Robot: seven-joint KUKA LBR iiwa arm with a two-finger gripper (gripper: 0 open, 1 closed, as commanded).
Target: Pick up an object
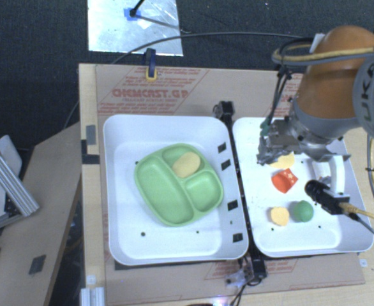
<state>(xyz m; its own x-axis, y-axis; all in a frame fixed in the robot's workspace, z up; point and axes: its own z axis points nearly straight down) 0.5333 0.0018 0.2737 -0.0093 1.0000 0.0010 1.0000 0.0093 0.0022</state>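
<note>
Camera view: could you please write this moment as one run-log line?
gripper: over right bin, beside pale yellow piece | loose there: red object, yellow object, green ball | left bin: green plate

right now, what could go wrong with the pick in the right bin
The gripper hangs near the left wall of the right bin, so a descent might clip it. The pale yellow piece and the red piece lie close together; a grab might just shove one aside.
</note>
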